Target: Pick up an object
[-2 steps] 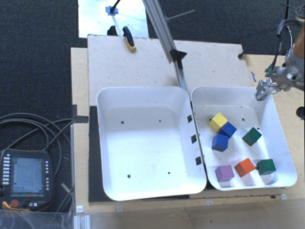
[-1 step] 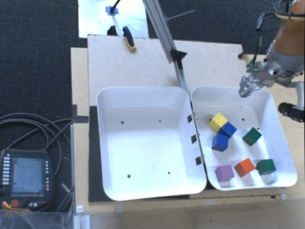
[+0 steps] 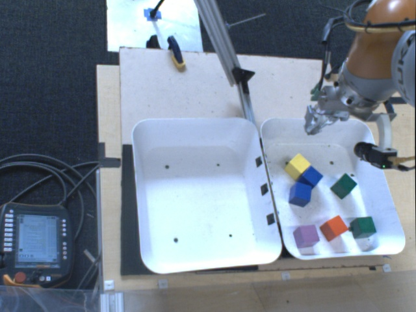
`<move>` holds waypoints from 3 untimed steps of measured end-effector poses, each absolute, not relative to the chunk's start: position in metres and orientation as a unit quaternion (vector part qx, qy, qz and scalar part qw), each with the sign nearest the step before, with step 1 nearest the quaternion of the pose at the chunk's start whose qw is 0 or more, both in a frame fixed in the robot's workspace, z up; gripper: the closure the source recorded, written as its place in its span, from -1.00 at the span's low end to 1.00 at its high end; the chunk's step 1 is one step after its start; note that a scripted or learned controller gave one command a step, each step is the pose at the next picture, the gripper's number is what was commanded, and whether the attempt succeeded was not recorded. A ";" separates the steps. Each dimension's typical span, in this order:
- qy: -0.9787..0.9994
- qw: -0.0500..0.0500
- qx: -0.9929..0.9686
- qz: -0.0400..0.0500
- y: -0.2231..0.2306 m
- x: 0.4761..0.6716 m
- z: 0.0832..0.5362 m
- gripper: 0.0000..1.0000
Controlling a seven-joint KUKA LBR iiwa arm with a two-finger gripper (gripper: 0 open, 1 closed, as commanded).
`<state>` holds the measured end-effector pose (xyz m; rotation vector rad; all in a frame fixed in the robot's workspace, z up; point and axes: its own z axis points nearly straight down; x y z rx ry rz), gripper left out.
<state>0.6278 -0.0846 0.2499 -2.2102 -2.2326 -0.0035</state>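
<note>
The right bin [image 3: 383,194] keeps all its blocks; the gripper [image 3: 314,123] hangs at its far edge, grip state unclear, nothing lifted.

Bins [image 3: 195,265] glossy white plastic; bench [image 3: 195,83] matt board

Counter [image 3: 195,90] is pale board w/ a wood-coloured border, dark carpet round it. Far edge: yellow-and-blue handled tool [image 3: 175,52] lying by a shiny metal sheet [image 3: 140,12]. Slanted aluminium pole [image 3: 218,34] runs down to a black bracket [image 3: 242,75] at centre. Near left, off the counter: teach pendant [image 3: 36,242], screen lit, black cables [image 3: 45,171] looping just beyond it.
</note>
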 end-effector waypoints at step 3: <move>-0.711 0.000 -0.703 -0.002 0.076 0.630 0.259 1.00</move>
